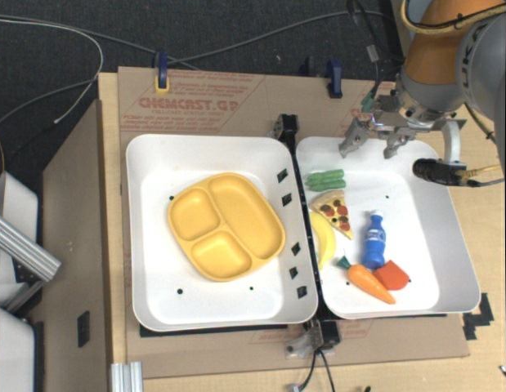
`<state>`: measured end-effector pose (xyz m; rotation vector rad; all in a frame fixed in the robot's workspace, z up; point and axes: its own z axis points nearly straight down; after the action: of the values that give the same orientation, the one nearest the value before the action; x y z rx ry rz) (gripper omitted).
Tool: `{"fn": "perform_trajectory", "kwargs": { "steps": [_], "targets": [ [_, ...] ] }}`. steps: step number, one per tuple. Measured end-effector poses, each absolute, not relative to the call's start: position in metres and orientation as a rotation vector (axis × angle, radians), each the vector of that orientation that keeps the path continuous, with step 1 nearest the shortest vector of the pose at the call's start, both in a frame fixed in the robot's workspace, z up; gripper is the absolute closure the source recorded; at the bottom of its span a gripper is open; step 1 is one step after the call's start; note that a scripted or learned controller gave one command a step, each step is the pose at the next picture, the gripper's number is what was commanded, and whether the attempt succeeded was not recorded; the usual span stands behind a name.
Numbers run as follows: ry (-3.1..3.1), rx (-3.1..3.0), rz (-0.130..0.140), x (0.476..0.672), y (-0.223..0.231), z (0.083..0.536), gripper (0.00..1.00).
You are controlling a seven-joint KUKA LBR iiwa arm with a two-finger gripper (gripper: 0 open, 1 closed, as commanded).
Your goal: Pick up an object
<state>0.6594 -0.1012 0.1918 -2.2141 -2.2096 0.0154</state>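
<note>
My gripper (373, 144) hangs over the far end of the right bin (432, 219), fingers spread open with nothing between them. Below it in that bin lie a green pod (326, 180), a pizza slice (333, 214), a yellow banana (322, 239) along the left wall, a blue bottle (374, 239), an orange carrot (369, 282) and a red block (393, 275). The green pod is the nearest, just forward and left of the fingers.
The left bin (150, 219) holds a yellow divided plate (226, 225). A black divider with clips (295, 211) runs between the bins. Cardboard (195, 100) lies beneath and behind, with two clamps at its far edge.
</note>
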Motion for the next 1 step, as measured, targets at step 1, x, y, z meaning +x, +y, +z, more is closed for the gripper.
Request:
{"fn": "perform_trajectory", "kwargs": {
  "steps": [1],
  "targets": [
    [-2.221, -2.22, 0.0, 0.6627, -0.1009, 0.2015, 0.0]
  ]
}}
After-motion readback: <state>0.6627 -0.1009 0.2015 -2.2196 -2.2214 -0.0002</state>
